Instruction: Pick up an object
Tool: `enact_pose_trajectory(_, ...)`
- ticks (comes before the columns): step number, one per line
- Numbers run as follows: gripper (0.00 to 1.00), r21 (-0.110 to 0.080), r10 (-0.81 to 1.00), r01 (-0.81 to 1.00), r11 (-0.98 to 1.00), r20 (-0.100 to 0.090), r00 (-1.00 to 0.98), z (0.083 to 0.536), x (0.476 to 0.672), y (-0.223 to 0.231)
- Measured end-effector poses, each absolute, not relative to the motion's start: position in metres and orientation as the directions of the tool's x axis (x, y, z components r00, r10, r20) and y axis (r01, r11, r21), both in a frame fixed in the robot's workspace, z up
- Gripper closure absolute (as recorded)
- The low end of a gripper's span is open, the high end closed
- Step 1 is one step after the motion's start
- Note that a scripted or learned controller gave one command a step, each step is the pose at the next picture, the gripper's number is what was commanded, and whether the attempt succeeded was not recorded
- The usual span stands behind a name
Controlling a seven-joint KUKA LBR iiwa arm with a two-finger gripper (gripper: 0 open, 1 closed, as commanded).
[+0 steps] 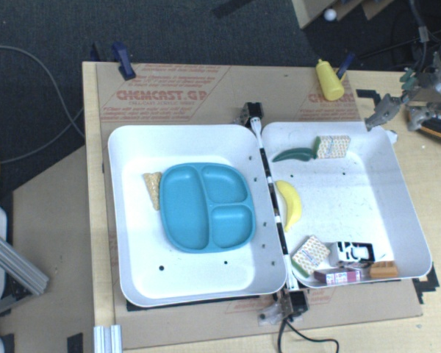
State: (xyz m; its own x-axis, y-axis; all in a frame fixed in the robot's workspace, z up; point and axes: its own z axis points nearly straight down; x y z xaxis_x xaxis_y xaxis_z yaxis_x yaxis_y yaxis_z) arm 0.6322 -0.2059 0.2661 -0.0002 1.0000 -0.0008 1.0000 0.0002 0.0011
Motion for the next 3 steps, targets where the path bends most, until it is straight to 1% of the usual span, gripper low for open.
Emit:
enact_pose_trajectory(1, 0.00, -0.001, 1.000, 1.000, 0.001, 0.001, -0.001, 0.137, 0.574, -0.108)
enact_pose_trajectory(2, 0.00, 0.002, 1.000, 1.000, 0.000, -0.002, 0.000, 0.131, 0.596, -0.224)
enact_pose_trajectory(3, 0.00, 0.001, 1.000, 1.000, 0.002, 0.001, -0.002, 0.203, 0.575, -0.120)
